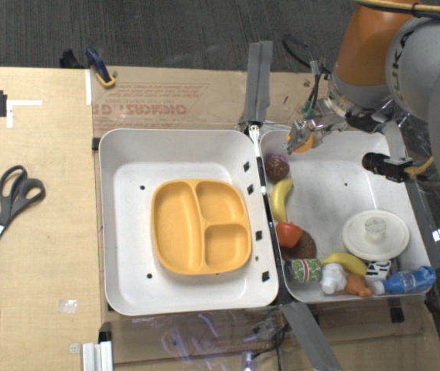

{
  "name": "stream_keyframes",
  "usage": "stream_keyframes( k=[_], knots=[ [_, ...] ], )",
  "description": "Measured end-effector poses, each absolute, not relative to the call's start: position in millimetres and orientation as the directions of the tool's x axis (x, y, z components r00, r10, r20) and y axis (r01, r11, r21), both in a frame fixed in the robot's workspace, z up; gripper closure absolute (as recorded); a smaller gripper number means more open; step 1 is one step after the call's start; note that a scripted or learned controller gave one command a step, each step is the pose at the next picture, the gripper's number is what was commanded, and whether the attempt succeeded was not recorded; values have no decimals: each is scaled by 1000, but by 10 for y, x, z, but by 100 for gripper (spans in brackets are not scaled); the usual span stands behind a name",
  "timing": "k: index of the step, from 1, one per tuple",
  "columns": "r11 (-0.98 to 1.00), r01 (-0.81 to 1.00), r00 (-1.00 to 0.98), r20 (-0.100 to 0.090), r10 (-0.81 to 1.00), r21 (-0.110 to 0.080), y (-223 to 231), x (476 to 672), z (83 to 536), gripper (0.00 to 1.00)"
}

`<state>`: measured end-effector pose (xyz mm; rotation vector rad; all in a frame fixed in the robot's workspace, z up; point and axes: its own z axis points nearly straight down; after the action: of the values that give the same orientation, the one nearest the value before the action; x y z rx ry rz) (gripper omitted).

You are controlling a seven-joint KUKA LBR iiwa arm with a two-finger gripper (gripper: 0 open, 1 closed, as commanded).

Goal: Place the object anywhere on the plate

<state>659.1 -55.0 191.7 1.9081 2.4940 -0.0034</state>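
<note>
Gripper (303, 135) sits at upper right of frame, over the top-left corner of the right bin (335, 180), w/ a small orange object (302, 145) seemingly pinched at its fingertips, jaws closed down narrow around it. Yellow-orange plate (202, 226), 3 compartments, lies bare in the middle of the left bin (119, 207), well apart from the gripper. Right bin also has a banana (281, 198) along its left wall, a dark round fruit (277, 165) just above it, a white round lid (376, 234) at right, and a blue bottle (409, 280) at bottom right; scissors (7, 203) lie on the bench at far left.
</note>
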Motion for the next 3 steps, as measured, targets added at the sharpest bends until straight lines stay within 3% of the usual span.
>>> stream_keyframes(
  k=[1,2,3],
  knots=[
    [193,981,-193,-1,981,-3,23,5960,1910,100],
    [195,981,-195,-1,981,-2,684,6121,1907,100],
    [247,969,-247,-1,969,-4,1266,5512,1302,100]
  ],
)
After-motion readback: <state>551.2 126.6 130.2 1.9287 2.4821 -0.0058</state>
